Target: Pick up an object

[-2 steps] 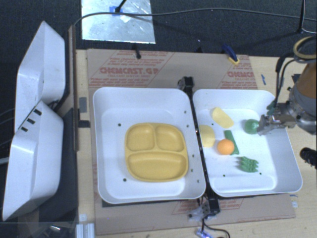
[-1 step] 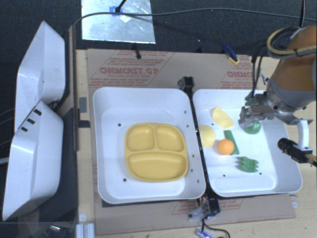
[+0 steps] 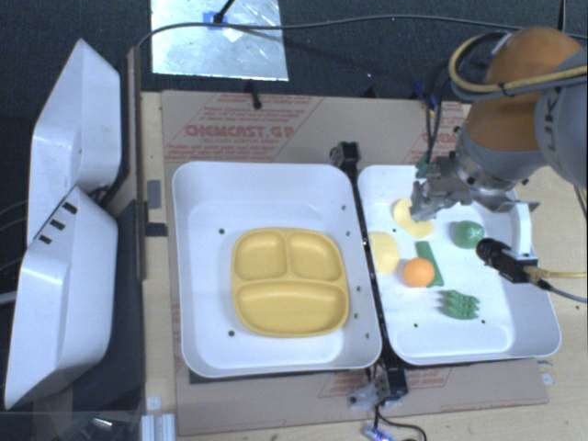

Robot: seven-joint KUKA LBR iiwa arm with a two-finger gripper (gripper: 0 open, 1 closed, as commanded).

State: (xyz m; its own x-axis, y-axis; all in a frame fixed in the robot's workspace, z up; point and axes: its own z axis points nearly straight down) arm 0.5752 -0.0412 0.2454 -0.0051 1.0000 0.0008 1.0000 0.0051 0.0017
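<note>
The right bin (image 3: pixel 514 333) holds several small toy foods: a pale yellow piece (image 3: pixel 408 217) at the back, a yellow round piece (image 3: pixel 382 251) by the left wall, an orange ball (image 3: pixel 419 272) lying on a dark green strip (image 3: pixel 431 266), a green round piece (image 3: pixel 467 233), and a leafy green piece (image 3: pixel 460 304). My gripper (image 3: pixel 423 208) hangs low over the back of this bin, its tip right at the pale yellow piece. Nothing shows between its fingers.
The left bin (image 3: pixel 197 246) holds a yellow three-compartment tray (image 3: pixel 289 278). A black clamp (image 3: pixel 345 152) sits at the back where the two bins meet. White housings stand at the far left, and a metal plate (image 3: pixel 219 24) lies behind the bench.
</note>
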